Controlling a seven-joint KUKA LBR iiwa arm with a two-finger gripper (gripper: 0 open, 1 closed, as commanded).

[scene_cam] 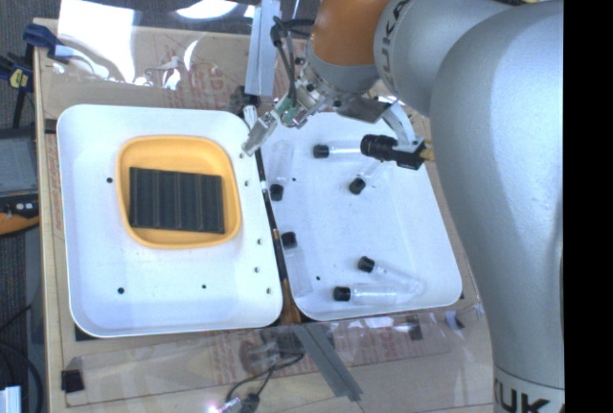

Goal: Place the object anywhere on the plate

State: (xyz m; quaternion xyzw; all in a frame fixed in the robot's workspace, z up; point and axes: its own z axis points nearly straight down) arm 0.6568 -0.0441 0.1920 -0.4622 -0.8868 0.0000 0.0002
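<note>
Gripper (261,128) hangs over divider between bins, far end; we see clear tube (255,135) pinched between its fingers, long axis slanting far-right to near-left. Plate (172,157), yellow with dark ribbed centre, sits in left bin (96,286), left and slightly near of gripper. We judge coming move: short carry leftward. Other capped tubes (369,288) lie scattered in right bin (421,239).
</note>
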